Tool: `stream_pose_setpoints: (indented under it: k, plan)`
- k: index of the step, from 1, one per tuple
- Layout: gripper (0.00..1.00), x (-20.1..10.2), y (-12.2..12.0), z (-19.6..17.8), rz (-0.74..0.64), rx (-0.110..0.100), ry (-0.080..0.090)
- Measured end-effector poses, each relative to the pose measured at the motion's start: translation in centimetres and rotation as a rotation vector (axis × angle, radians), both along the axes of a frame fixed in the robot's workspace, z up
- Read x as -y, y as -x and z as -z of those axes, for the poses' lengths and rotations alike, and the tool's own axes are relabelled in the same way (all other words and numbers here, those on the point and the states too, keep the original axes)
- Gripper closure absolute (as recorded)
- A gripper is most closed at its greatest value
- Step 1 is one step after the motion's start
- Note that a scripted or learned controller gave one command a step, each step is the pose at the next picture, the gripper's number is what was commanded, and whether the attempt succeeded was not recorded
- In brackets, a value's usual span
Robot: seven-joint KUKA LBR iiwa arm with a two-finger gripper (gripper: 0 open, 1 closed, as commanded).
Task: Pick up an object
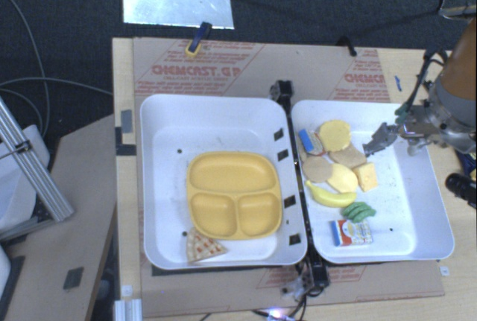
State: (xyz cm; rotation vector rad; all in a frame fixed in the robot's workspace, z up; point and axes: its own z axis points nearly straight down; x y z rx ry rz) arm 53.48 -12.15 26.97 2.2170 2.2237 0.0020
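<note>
Gripper (381,139) over right bin (425,237), one banana (331,197), one yellow tray (234,194)

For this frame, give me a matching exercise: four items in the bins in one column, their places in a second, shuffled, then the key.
Items:
1. yellow plastic divided tray
2. waffle-patterned toy wedge
3. yellow toy banana
4. small red-and-white box

Places:
A. right bin, nearest the front edge
B. middle of the left bin
C. left bin's front corner, beside the tray
D. right bin, just left of the green toy

Pairs: 1-B, 2-C, 3-D, 4-A
</note>
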Motion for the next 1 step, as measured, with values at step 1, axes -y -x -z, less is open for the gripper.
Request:
stream_pose_setpoints:
  k: [1]
  plan:
    - [0.00,-0.52,-5.27,9.85,-0.004,-0.005,-0.001]
